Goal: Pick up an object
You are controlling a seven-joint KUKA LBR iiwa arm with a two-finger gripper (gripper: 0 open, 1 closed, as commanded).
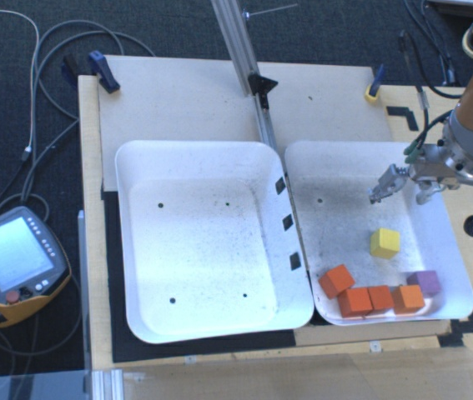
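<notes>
In the right bin [332, 198], a yellow cube [384, 242] sits by itself near the middle. Along the front rim lie several orange blocks [354, 301], one of them [335, 280] tilted, and a purple block [425, 282] at the right end. My gripper [403, 190] hangs above the bin's back right part, behind the yellow cube and apart from it. It is open, its two fingers [384, 187] spread with nothing between them.
The left bin [194, 152] stands beside the right one, its bottom speckled white. A slanted metal pole [234, 32] rises from between the bins at the back. A teach pendant [11, 257] rests off the bench at the left.
</notes>
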